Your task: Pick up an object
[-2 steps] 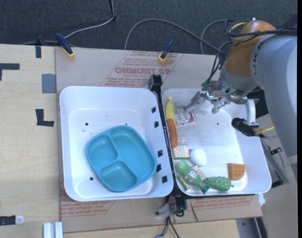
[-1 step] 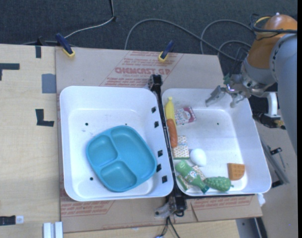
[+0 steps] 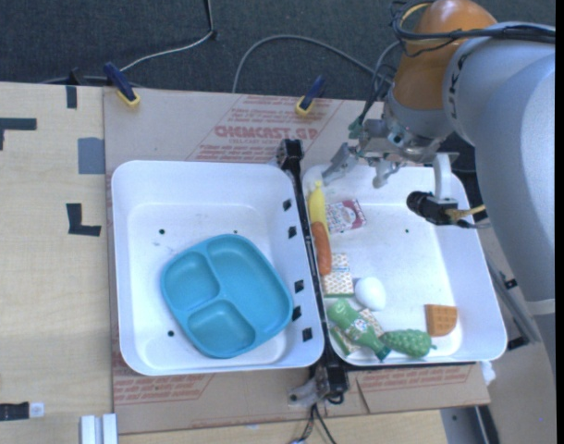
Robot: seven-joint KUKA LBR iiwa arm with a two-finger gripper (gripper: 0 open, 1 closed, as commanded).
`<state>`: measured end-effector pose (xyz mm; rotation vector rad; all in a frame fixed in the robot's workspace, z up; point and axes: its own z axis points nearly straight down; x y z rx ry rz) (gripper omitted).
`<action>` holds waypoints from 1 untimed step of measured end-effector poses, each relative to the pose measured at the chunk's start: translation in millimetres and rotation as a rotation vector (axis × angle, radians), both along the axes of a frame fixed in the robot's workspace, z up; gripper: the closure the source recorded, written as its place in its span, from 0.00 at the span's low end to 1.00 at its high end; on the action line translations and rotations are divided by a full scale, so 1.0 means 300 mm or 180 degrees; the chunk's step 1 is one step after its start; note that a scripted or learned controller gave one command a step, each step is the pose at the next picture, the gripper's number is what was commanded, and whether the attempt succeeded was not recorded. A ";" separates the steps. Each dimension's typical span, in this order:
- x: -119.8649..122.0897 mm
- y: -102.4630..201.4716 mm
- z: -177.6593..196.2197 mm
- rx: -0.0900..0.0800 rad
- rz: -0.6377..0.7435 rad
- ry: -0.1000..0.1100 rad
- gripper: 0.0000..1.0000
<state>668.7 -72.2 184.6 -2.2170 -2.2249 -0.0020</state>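
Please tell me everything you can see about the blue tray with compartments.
The light blue plastic tray has rounded corners and three shallow compartments, two smaller and one long. It lies flat and turned at an angle on the floor of the left white bin, toward its near right corner. Nothing rests in it.

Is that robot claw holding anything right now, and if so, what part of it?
No, nothing is held. The gripper hangs open above the far end of the right bin; no item sits between its fingers.

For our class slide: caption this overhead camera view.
Gripper poised over the toy-filled right bin; blue tray in the left.
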 end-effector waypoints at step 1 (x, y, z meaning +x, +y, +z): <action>-0.004 -0.312 -0.066 -0.0012 -0.0017 0.0007 0.00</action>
